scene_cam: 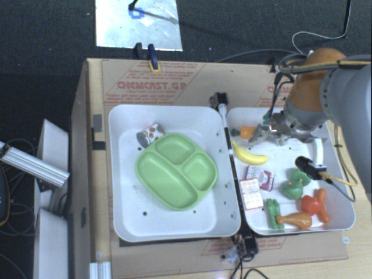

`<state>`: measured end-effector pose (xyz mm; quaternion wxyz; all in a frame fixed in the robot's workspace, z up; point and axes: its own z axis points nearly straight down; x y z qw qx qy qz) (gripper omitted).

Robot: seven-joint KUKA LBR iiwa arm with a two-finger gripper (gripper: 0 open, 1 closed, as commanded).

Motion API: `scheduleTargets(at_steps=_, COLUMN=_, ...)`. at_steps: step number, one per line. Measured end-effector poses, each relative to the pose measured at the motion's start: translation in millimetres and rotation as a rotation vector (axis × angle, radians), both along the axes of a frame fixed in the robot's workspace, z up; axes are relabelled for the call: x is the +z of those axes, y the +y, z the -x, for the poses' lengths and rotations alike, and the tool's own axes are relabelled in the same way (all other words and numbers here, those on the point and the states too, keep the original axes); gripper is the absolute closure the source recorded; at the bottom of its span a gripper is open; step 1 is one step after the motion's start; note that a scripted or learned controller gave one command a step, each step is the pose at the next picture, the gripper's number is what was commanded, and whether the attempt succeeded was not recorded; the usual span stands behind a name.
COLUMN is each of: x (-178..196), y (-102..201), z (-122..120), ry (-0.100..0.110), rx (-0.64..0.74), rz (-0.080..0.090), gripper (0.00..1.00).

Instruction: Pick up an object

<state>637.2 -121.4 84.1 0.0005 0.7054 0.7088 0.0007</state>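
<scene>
My gripper (268,133) hangs low over the back of the right bin (346,217). Just to its left lies a small orange piece (247,132), close to the gripper's tip. A yellow banana (249,154) lies in front of it, along the bin's left wall. Nearer the front are two small red and white cartons (260,177) (251,193), a green pepper (293,186), a red pepper (313,204), a brown drumstick (295,218) and a green vegetable (272,213). I see nothing held in the gripper.
In the left bin (125,214) a green divided plate (176,170) lies near the middle, and a small spotted cup (150,135) lies on its side at the back. The grey arm (343,92) reaches in over the right bin's far right corner.
</scene>
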Motion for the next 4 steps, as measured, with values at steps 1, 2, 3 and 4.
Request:
scheduleTargets(at_steps=1, x=-4, y=33, z=-26, ry=0.029, rx=0.001, rz=-0.001, gripper=0.0)
scheduleTargets(at_steps=2, x=7, y=35, z=-26, ry=0.032, rx=0.003, rz=-0.005, gripper=1.0)
scheduleTargets(at_steps=3, x=7, y=35, z=-26, ry=0.03, rx=0.003, rz=-0.004, gripper=0.0)
scheduleTargets(at_steps=4, x=-4, y=34, z=-26, ry=0.03, rx=0.002, rz=-0.006, gripper=0.0)
